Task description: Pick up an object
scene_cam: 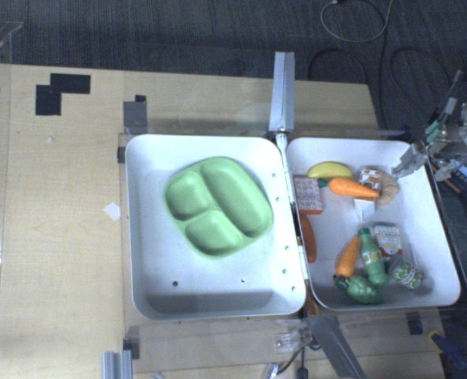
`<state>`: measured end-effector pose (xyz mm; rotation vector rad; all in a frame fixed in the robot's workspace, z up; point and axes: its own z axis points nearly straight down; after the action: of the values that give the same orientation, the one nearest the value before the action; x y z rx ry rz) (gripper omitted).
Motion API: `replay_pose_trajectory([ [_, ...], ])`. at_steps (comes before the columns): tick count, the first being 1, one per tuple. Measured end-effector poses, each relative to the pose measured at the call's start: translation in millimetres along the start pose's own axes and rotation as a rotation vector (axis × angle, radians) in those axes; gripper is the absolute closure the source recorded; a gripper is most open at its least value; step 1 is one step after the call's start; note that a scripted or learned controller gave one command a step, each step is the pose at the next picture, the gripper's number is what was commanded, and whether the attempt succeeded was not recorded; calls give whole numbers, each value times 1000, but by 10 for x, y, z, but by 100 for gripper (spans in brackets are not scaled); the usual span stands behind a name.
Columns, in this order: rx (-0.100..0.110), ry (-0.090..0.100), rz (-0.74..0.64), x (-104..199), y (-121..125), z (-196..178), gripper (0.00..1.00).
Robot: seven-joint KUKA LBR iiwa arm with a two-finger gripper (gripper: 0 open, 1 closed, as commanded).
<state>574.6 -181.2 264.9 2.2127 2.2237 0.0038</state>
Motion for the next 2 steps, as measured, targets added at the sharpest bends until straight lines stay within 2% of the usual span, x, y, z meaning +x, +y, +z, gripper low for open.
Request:
replay_pose_trajectory([
  [1,1,1,117,141,364,925,0],
  [2,0,0,250,589,669,1633,0],
])
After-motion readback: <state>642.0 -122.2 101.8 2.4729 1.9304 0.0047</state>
